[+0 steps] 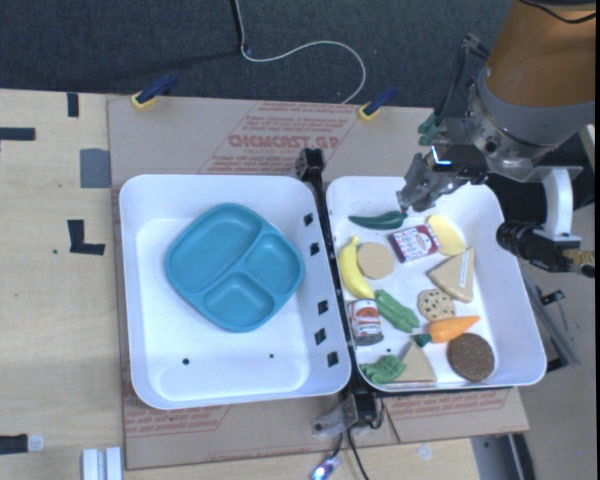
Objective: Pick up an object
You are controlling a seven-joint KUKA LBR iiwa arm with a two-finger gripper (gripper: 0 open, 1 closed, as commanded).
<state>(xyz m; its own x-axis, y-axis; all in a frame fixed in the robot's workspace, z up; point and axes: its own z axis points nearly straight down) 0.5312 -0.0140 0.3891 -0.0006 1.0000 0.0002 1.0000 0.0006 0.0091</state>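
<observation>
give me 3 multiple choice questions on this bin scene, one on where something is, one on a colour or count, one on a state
1. Where does the blue plate lie?
A. in the left bin
B. in the right bin
C. on the cardboard

2. What colour is the carrot?
A. purple
B. orange
C. white

3. How is the gripper placed?
A. resting on the blue plate
B. over the far end of the right bin, near the green pepper
C. beyond the left bin

Answers:
1 A, the plate lies alone in the left bin.
2 B, it is orange, beside the brown cookie.
3 B, the gripper hangs just above the green pepper.
</observation>
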